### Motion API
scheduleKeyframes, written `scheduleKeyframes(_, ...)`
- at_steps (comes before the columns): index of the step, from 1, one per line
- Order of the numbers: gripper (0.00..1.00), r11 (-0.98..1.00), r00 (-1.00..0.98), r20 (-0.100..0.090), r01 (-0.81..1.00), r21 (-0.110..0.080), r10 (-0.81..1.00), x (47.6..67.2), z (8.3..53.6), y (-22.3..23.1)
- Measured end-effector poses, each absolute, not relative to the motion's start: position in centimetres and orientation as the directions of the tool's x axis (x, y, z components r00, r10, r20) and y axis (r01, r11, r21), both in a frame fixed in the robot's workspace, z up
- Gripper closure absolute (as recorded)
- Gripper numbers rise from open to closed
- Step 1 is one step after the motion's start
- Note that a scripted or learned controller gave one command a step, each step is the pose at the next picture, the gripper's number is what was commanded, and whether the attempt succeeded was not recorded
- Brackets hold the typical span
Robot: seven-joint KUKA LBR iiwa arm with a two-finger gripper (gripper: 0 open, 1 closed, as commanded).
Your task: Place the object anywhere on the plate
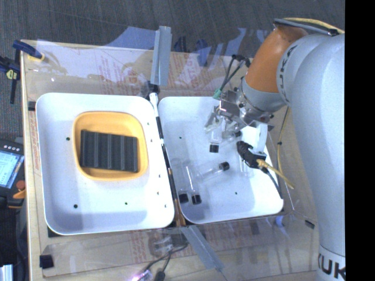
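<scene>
We see the claw [218,134] hanging over the right bin [266,206]; whether it grips anything, we cannot tell. The yellow plate [111,122] sits in the left bin [53,157].

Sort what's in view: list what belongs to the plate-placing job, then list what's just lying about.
Job:
- yellow plate with dark ridged insert, in the left bin
- pincer, over the right bin
- small dark pieces in the right bin; which is the object is unclear

Lying about:
- handheld screen at the left edge
- cables at the front
</scene>
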State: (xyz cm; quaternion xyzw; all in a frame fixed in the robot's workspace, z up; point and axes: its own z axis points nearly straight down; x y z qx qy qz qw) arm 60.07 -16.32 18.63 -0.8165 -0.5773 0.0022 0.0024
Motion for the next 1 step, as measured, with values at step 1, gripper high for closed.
scheduleKeyframes(1,1.00,-0.073,0.073,0.001,0.997,-0.010,0.997,59.12,20.69,-11.18)
